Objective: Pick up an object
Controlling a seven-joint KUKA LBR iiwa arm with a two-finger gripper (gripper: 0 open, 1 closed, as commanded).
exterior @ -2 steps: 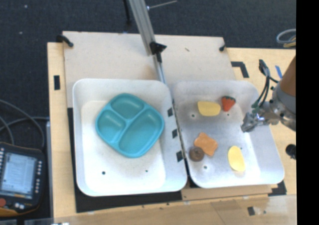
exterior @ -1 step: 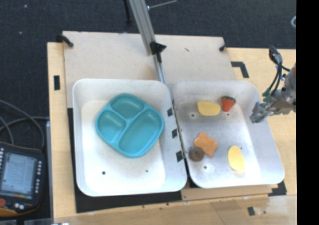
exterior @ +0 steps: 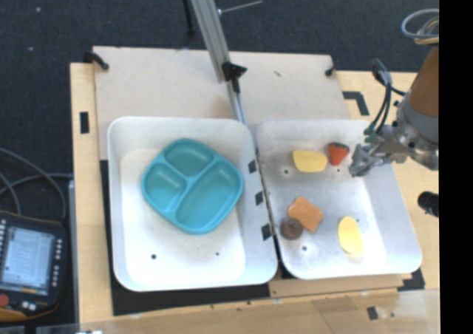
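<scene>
Trouble looks likely: the gripper (exterior: 358,162), fingers too blurred to tell open from closed, hangs just beside the red piece (exterior: 338,153) and could knock it into the yellow piece (exterior: 310,161).

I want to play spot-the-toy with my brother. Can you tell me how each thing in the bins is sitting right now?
Plate: lying flat in the left bin, nothing in its compartments.
Yellow block: lying in the right bin, near the red piece.
Red piece: on the bin floor, beside the gripper.
Orange block: lying touching the brown ball.
Brown ball: resting on the floor.
Yellow oval: lying alone.
Gripper: low over the right bin, holding nothing.
</scene>
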